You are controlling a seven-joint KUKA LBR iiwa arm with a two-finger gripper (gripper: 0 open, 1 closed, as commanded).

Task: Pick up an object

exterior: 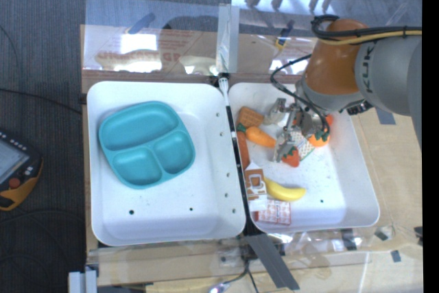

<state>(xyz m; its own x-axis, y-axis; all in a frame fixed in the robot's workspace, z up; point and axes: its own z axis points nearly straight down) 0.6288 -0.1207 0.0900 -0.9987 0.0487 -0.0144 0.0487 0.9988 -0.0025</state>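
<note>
We see the end effector (291, 137) low in the right bin (357, 202); finger state we cannot tell. Carrot (260, 137) lies at its 9 o'clock: light, stiff, slick. We'd pinch mid-body.

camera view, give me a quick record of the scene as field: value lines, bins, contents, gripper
left bin: holds a teal three-compartment plate
right bin: holds toy food and small cartons
banana: yellow, near the bin's front, lying flat
carrot: orange, left of the gripper
carton: white and brown, by the divider, left of the banana
gripper: low in the right bin over a cluster of small orange and red items
grasp: cannot tell
</note>
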